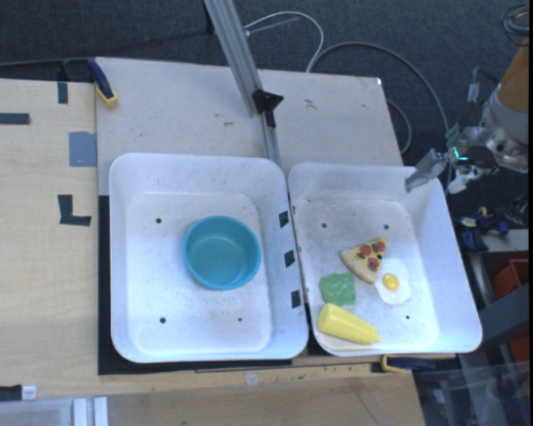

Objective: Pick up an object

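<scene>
Progress on the pick looks close to nil: nothing is lifted, and every object lies in a bin. At centre left of the frame the left bin (pixel 133 185) holds a blue bowl (pixel 222 252), standing upright and well apart from the arm. To its right, the right bin (pixel 444 264) carries four small toys clustered in its lower half: a green leafy piece (pixel 338 288), a yellow wedge-shaped piece (pixel 346 325) just below it, a pizza slice (pixel 366 259) above and to the right, and a fried egg (pixel 392 284) touching the slice's lower edge. Further right, at the bin's upper right corner, the gripper (pixel 433 169) hangs over the rim with nothing between its fingers; how far they are parted I cannot tell. By my judgement the whole job remains: choosing a toy, moving down-left over it, descending, closing and lifting.
</scene>
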`<action>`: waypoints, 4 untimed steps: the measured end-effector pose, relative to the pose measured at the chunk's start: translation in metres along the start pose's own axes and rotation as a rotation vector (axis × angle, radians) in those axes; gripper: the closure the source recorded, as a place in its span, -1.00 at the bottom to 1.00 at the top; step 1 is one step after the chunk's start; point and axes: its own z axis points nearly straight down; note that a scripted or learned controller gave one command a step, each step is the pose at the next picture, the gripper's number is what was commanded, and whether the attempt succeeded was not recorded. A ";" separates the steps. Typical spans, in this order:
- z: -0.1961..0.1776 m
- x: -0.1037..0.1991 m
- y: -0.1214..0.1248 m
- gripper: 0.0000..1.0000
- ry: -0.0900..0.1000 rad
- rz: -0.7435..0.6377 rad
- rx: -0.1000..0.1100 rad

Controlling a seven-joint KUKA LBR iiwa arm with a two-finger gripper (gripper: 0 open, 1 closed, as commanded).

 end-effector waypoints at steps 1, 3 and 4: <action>0.044 0.002 -0.005 -1.00 0.001 0.001 0.004; 0.167 0.009 -0.004 -1.00 0.001 0.000 0.005; 0.154 0.009 -0.002 1.00 0.001 -0.001 0.001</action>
